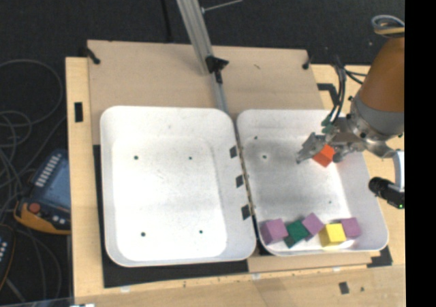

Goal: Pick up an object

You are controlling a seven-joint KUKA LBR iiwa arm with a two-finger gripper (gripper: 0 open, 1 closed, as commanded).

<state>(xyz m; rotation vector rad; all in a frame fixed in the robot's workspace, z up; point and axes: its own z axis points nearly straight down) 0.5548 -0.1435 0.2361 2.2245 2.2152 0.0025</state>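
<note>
My gripper point(321, 150) hangs over the upper right part of the right bin point(272, 176), with the arm coming in from the right. A small orange block point(325, 156) sits between its grey fingers, and the fingers are shut on it. Along the front edge of the right bin lie several other blocks: a purple one point(274, 230), a green one point(297, 233), another purple one point(313, 222), a yellow one point(333, 234) and a third purple one point(350, 227).
The left bin point(170, 183) lies beside the right one, with a row of black clips point(240, 181) along the seam. A slanted metal post point(197, 26) rises from the back of the bench. Cables and a handheld pendant point(48, 190) lie off to the left.
</note>
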